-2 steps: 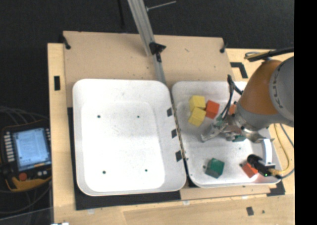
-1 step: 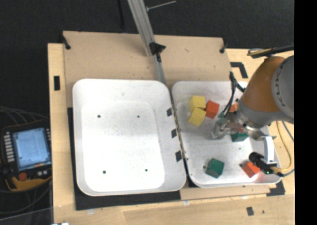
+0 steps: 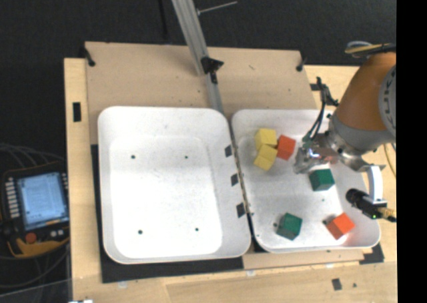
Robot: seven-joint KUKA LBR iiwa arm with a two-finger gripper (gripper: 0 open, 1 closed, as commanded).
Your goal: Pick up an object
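The right bin (image 3: 267, 195) holds several small blocks. Two yellow blocks (image 3: 265, 147) sit stacked close together near its upper left, with an orange block (image 3: 286, 147) touching their right side. A green block (image 3: 321, 179) lies mid-right, another green block (image 3: 289, 225) near the front, and a second orange block (image 3: 339, 225) at the front right. My gripper (image 3: 307, 161) hangs low over the bin, just right of the first orange block and up-left of the mid-right green block. Nothing shows between its fingers.
The left bin (image 3: 167, 181) lies beside the right one, joined by a row of dark clips (image 3: 235, 178). A slanted metal rail (image 3: 190, 25) rises behind the bins. A tablet-like screen (image 3: 40, 198) sits off the bench at left.
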